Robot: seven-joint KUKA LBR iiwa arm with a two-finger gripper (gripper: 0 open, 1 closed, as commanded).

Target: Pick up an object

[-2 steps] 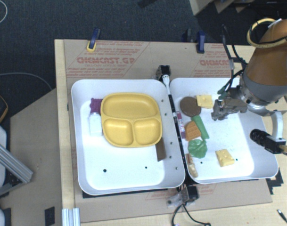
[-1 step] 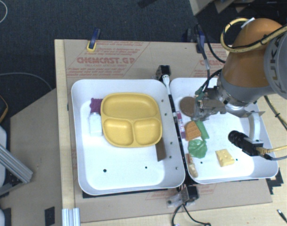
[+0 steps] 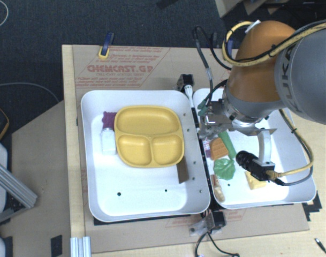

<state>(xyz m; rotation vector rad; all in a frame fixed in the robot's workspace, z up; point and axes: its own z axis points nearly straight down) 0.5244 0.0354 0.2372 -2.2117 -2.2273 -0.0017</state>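
The arm reaches over the right bin [image 3: 291, 194], and its gripper [image 3: 210, 123] hangs low at that bin's left side, near the wall between the bins. Just below the gripper lie a tan, cracker-like piece [image 3: 220, 149], a green crumpled object [image 3: 225, 168] and a small yellow block [image 3: 255, 182]. A purple item [image 3: 207, 148] shows at the bin's left wall. The arm's body hides most of the right bin. In the left bin [image 3: 98, 186] sits a yellow divided tray [image 3: 149, 134], with a white bottle [image 3: 107, 141] capped in purple [image 3: 108, 119] beside it on the left.
A brown flat piece [image 3: 182, 171] leans against the left bin's right wall. Black cables [image 3: 203, 52] loop above the right bin. A yellow-and-blue clip [image 3: 105, 47] lies on the cardboard behind the bins. Bare white floor lies in the left bin's front half.
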